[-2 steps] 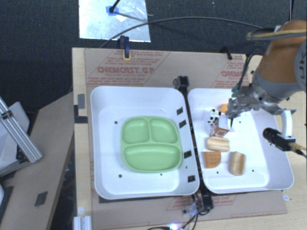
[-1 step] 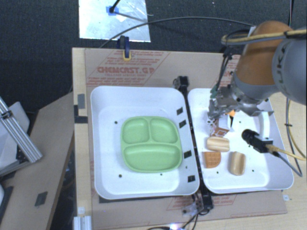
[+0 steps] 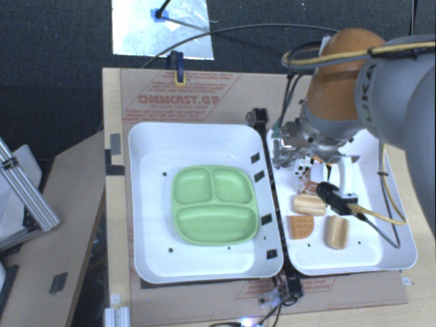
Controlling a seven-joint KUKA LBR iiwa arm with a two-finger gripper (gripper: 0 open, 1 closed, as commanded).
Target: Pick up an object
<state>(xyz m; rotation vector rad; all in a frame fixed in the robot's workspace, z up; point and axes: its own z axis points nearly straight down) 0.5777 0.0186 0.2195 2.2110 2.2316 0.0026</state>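
The arm (image 3: 402, 87) reaches in from 3 o'clock and bends down over the right bin (image 3: 403, 252). Its orange band (image 3: 344, 63) sits above the wrist. The gripper (image 3: 304, 162) hangs low at about 10 o'clock from that bin's middle, close to the wall shared with the left bin (image 3: 197, 132). The wrist hides most of it from above, so I cannot tell how far it is open, and nothing can be seen in its hold.

A small white die (image 3: 300, 174) with black spots lies just beside the gripper, at 6 o'clock from it; I cannot tell whether they touch. Further toward 6 o'clock lies a pale bun (image 3: 308, 204), and past that a flat orange-brown piece (image 3: 300, 227), the two close together. A tan roll (image 3: 336, 232) lies at 3 o'clock from the orange-brown piece, near it but apart. All four rest on the right bin's floor.

In the left bin, a green divided plate (image 3: 214, 205) lies flat near the middle.
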